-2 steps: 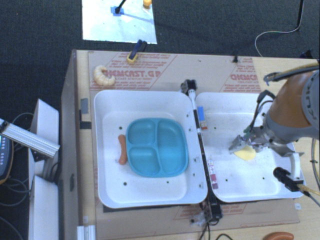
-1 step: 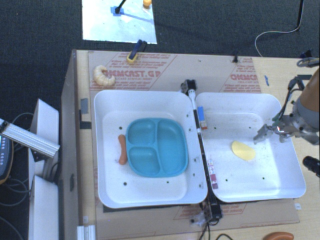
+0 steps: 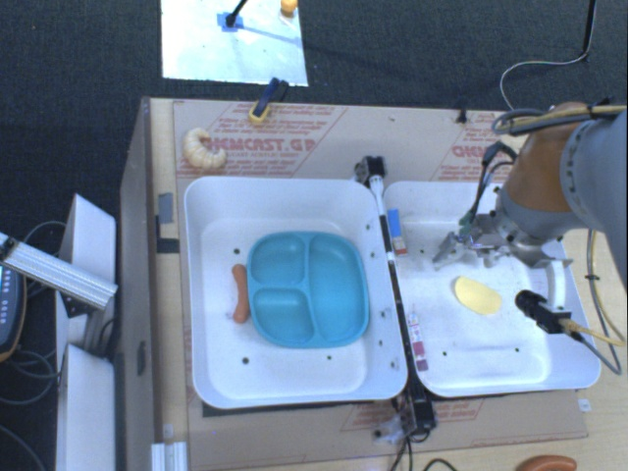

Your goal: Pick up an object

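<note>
Low over the far half of the right bin (image 3: 491,361): the gripper (image 3: 473,253), fingers spread apart, nothing between them. Behind it, reaching in from the right: the grey arm (image 3: 594,170), with its orange band (image 3: 540,175) just above the wrist. Just on the near side of the gripper, flat on the bin floor and not touched by the fingers: a flat yellow oval (image 3: 478,295), the closest loose thing to the gripper. Further left in the same bin, lying along the left wall at the far end: a slim blue-and-red stick (image 3: 394,232). Along that same wall, toward the near end: a small pink-and-white packet (image 3: 417,338). Across the divider, in the left bin (image 3: 221,214): a teal sectioned plate (image 3: 307,288), roughly central, with three compartments showing. Just left of the plate, beside its rim: an orange-brown sausage shape (image 3: 238,293), lying near to far. Beyond the bins, on the printed cardboard at the far left: a cream ridged lump (image 3: 204,149). Further back, at the cardboard's far edge: a yellow-and-black tool (image 3: 265,101). On the dark floor past that: a pale sheet (image 3: 196,37) with a small orange ball (image 3: 287,6) near its far right corner.
</note>
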### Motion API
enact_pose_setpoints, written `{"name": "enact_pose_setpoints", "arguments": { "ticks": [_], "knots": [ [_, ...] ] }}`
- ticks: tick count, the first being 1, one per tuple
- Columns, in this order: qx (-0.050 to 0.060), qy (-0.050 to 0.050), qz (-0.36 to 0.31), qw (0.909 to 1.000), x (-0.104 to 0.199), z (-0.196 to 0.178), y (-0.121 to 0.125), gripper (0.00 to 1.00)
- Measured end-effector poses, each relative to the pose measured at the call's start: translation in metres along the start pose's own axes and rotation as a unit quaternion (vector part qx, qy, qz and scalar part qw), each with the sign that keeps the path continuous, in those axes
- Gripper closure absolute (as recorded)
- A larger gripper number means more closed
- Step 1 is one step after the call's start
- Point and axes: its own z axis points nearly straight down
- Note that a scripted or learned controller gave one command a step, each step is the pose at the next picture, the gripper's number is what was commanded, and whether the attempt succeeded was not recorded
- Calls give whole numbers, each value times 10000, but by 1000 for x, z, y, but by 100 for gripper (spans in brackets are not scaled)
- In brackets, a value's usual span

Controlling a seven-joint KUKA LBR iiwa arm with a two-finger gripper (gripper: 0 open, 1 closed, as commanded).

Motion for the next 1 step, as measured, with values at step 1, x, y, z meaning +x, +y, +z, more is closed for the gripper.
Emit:
{"name": "enact_pose_setpoints", "arguments": {
  "ticks": [1],
  "knots": [
    [-1,-12,16,10000,-13,19,-35,0]
  ]
}}
